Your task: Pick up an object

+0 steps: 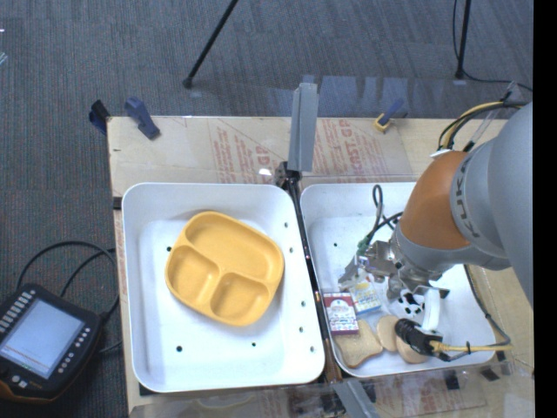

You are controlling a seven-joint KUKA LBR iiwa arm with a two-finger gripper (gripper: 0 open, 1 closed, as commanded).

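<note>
We judge we are mid-reach, pincer (380, 273) low over the clutter at lower right, its grip impossible to tell, near the red box (340, 313); next comes a clean close.

Red print on the bench board (348, 151) seems mirrored, unreadable.

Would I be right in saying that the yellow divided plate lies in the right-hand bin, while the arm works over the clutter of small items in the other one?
Not quite: the yellow divided plate lies in the left-hand bin, as the camera view shows. The arm works over the small items in the right-hand bin, among them a small red box.
</note>
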